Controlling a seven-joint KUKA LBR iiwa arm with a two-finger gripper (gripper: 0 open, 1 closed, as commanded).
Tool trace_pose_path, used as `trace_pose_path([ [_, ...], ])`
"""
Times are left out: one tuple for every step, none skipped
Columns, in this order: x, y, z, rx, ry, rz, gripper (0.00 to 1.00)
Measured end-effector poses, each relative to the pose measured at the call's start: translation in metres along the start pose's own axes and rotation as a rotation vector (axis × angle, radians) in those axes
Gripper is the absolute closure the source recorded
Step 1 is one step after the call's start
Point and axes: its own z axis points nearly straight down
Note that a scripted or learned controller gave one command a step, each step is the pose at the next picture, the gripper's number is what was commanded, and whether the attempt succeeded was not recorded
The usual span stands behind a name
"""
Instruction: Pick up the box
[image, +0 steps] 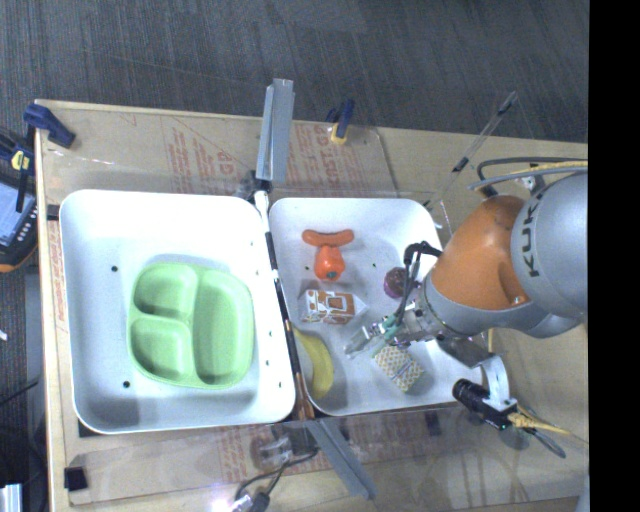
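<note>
1. Fingers (372, 338) of the gripper (385, 332) are seen low in the right bin (290, 225), pointed toward the bin's middle; whether they are spread or closed cannot be told, and nothing is seen between them.
2. The box (329, 306), small and printed in white and orange, is found lying flat on the floor of the right bin, just left of the fingers and apart from them.
3. A patterned packet (401, 370) is seen just below and right of the gripper.
4. An orange toy (328, 252) is placed above the box, and a yellow banana (318, 362) lies below it, along the bin's left wall.
5. A dark round object (394, 283) is partly hidden beside the wrist.
6. A green divided tray (192, 322) is held in the left bin (90, 230).
7. Both bins are carried side by side on the tabletop (140, 140), and the grey arm (560, 260) with its orange band is seen entering from the right.
</note>
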Motion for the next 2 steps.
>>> trace_pose_path([
  [-0.021, -0.005, 0.025, -0.01, -0.004, -0.009, 0.0],
  [-0.023, -0.005, 0.014, -0.01, -0.009, -0.014, 1.0],
])
